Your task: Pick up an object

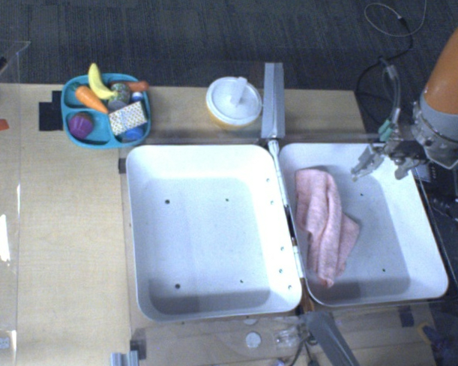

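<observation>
The pale wooden worktop [59, 244] carries two shallow white plastic bins side by side. The left white bin [208, 232] and the right white bin [396, 240] meet along a grey metal divider strip [272, 102] that runs toward the far edge. The grey arm with its orange band [447, 88] comes in from the right, over the far right corner of the right bin. In that bin lies a crumpled pink cloth towel [324, 224], stretched near-to-far along the bin's left side, close to the wall shared with the left bin. The claw [378, 157] hangs above the far part of the right bin, to the right of the towel and apart from it; its two fingers are spread open with nothing between them. On the worktop beyond the left bin sit a blue compartment tray of toy food [103, 108], with a yellow banana and an orange carrot, and a round white-lidded yellow container [234, 101]. No writing is legible on anything.
</observation>
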Tool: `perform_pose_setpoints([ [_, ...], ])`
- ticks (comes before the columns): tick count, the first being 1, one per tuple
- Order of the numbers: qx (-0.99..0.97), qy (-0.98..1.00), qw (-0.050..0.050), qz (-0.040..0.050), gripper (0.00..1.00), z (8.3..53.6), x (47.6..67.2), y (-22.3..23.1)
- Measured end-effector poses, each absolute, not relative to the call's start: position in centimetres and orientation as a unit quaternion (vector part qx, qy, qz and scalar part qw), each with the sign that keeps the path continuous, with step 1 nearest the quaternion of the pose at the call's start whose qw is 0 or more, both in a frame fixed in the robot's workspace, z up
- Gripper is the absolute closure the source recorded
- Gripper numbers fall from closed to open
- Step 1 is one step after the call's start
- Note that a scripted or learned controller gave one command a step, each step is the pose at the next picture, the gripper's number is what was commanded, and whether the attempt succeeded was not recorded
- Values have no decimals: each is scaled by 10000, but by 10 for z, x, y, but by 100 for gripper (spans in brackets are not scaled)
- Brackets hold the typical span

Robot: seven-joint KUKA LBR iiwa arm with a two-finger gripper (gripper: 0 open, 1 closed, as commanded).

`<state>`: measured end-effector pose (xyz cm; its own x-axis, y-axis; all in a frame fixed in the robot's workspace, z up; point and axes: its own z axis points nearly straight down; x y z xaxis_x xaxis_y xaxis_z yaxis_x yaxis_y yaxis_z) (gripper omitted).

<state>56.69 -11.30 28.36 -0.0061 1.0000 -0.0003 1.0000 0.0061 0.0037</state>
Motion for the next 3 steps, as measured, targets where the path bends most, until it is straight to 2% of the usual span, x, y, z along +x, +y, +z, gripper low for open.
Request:
perform_pose_setpoints([
  [1, 6812, 7321, 7, 8, 0, 147, 572, -110],
  [2, 6555, 7551, 73, 60, 0, 92, 546, -131],
  [3, 6538, 7566, 90, 92, 100, 104, 549, -128],
])
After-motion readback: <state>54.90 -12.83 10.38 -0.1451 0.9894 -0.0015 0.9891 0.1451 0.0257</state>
